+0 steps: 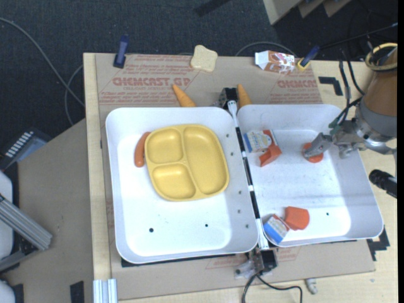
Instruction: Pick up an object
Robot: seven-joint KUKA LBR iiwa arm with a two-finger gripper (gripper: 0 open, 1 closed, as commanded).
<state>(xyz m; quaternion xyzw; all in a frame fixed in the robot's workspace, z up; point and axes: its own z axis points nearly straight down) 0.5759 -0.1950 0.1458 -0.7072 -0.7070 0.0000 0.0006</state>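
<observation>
Right of frame, right bin [353, 226] | gripper [317, 148] over red piece [313, 156], finger state unclear | piece looks small, light, stiff; pinch sides

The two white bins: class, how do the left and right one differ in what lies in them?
The left bin holds a yellow divided plate with a sausage beside it; the right bin holds several small red and orange items and two small cartons. The gripper reaches into the right bin, not the left. Both are shallow, white and side by side.

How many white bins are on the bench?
2. The shallow white left bin holds a yellow plastic divided plate; the shallow white right bin sits beside it, under the gripper.
</observation>
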